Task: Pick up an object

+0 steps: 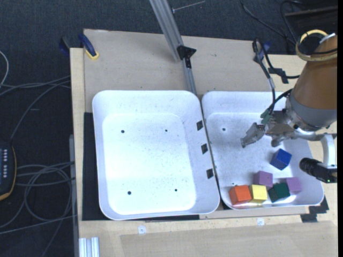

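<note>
Blue block (pixel 281 158) sits in the right bin (pixel 225 108), apart from the cluster at the near wall — your easiest target. The gripper (pixel 253 137) hovers just up-left of it, fingers spread, holding nothing. Centre over the block before you descend — then close.

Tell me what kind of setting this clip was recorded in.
Most likely a robotics lab test bench, not a home or factory line. Two shallow white bins sit on a plywood bench, loose cables trail over dark carpet, and the arm's claw hovers over small coloured blocks.
</note>
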Robot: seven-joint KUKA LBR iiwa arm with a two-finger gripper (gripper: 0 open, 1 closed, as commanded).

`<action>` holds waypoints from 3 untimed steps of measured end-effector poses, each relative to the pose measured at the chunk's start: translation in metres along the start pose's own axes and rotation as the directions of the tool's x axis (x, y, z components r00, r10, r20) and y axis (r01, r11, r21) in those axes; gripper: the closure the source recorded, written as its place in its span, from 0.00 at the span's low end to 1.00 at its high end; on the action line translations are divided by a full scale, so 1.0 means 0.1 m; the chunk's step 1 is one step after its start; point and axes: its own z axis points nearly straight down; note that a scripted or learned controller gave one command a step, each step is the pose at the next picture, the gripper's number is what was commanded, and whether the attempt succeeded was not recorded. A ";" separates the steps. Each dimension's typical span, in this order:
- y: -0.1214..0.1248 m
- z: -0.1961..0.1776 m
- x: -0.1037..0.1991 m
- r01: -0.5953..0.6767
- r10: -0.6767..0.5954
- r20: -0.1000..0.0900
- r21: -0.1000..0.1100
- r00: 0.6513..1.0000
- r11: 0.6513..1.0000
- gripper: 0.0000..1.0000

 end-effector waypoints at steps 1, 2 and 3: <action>0.00 0.00 0.00 0.000 0.000 0.000 -0.001 1.000 1.000 0.00; -0.01 0.43 -0.04 -0.001 0.001 0.000 0.004 1.000 1.000 0.00; -0.06 1.06 -0.05 -0.001 0.001 -0.001 0.006 1.000 1.000 0.00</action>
